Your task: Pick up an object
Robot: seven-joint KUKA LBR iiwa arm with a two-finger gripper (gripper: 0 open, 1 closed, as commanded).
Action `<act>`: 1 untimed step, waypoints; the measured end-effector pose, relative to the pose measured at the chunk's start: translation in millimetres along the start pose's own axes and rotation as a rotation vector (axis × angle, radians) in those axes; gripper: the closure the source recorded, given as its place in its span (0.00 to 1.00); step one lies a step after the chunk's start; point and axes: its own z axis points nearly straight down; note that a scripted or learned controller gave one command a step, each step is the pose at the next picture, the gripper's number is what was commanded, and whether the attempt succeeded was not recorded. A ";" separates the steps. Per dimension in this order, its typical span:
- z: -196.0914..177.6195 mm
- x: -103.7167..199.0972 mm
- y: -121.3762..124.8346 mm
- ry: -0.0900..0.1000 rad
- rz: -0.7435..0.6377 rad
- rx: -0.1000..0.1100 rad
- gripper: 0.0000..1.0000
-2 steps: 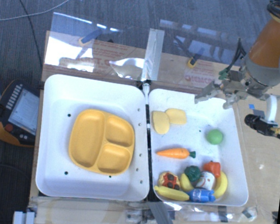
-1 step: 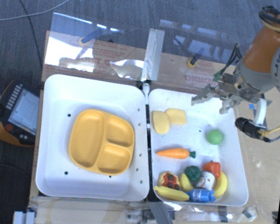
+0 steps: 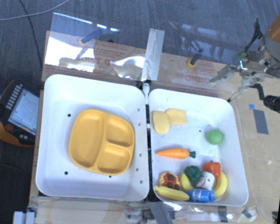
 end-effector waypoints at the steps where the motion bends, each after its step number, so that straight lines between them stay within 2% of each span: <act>1: 136.9 73.6 -10.5 0.005 -0.090 0.003 0.00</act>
